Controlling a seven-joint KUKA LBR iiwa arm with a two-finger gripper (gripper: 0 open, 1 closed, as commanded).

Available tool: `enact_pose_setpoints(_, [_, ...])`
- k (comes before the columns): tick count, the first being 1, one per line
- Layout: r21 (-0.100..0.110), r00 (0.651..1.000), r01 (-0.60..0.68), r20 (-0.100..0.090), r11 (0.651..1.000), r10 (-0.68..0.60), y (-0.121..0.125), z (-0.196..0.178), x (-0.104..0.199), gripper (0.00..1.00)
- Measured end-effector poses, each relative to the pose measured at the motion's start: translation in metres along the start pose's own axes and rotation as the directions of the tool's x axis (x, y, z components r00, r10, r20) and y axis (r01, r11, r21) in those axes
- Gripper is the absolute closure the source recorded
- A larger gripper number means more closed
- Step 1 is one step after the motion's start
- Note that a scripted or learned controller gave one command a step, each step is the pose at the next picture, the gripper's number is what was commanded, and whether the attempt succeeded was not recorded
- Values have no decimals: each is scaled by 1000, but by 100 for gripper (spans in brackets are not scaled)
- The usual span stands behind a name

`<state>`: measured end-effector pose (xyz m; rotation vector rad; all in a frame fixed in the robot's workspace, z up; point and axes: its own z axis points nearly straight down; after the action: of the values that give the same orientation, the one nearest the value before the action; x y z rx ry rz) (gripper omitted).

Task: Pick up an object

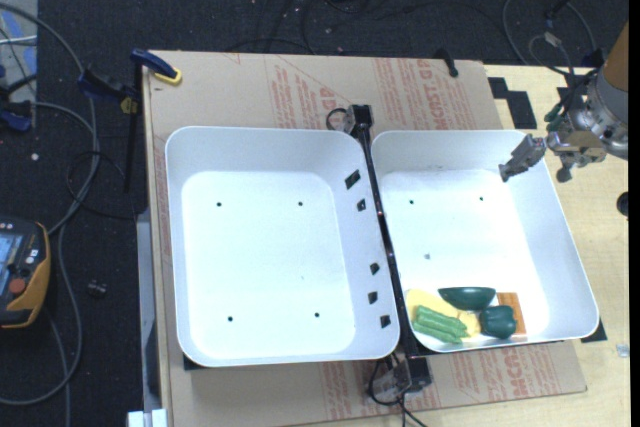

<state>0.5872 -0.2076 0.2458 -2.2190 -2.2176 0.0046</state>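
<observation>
Arm enters from the right; gripper (pixel 524 158) sits over the upper right edge of the right bin (pixel 560 245), near its far corner. Finger state: cannot tell, only a grey fingertip shape shows at that rim, too small to resolve. Nothing visible between the fingers.

Objects are all clustered in the right bin's near corner, well apart from the gripper: dark green bowl-shaped piece (pixel 467 296), light green ridged piece (pixel 440 324) just below-left of it, a smaller teal-green lump (pixel 498 321) to the right, an orange block (pixel 511 301) behind that lump (partly hidden), and a pale yellow flat item (pixel 424 301) underneath the pile. They touch or overlap each other.

Left bin (pixel 190 245) sits beside the right one, a black divider strip (pixel 378 220) between them. Both rest on a cardboard sheet (pixel 290 90).
</observation>
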Motion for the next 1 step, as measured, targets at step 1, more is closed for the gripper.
enact_pose_setpoints(1, [-5, 1000, 1, 1, 1000, -1, 1, -3, 0, 0])
